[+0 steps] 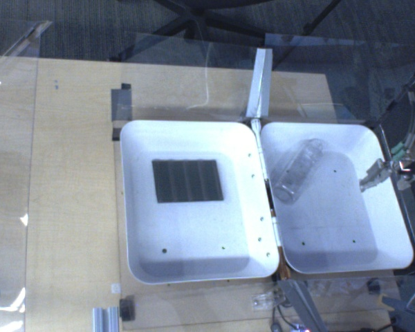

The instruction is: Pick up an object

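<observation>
Two white bins (194,268) are sitting side by side, a clear plastic cup (297,169) lying in the right one, the pincer (377,175) hovering released nearby.

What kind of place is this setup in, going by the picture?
Probably a robotics lab or test room: two white bins fixed side by side on a wooden bench, clear guard panels around it, and an office chair base on grey carpet behind.

Two white bins (194,268), one dark ridged panel (187,180), one clear plastic cup (297,169).
</observation>
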You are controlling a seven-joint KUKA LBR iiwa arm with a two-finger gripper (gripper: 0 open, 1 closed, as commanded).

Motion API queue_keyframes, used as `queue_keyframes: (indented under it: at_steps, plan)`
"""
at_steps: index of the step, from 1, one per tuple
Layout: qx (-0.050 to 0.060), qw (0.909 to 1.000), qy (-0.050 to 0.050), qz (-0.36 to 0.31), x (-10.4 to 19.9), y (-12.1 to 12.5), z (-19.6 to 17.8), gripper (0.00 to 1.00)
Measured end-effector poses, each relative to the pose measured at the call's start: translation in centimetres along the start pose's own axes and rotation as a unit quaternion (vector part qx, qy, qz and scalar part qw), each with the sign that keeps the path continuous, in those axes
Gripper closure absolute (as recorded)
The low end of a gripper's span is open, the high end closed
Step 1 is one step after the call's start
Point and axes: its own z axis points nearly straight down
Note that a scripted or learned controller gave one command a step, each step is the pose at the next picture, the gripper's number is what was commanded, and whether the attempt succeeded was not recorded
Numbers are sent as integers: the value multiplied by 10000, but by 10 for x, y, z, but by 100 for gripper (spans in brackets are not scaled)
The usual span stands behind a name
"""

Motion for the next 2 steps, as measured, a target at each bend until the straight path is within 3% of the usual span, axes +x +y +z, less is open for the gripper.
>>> queue_keyframes:
  at_steps: [1, 2]
  plan:
    - [9, 9990, 4, 446, 63, 50, 87, 0]
    - [-20, 10000, 2, 31, 75, 90, 152, 0]
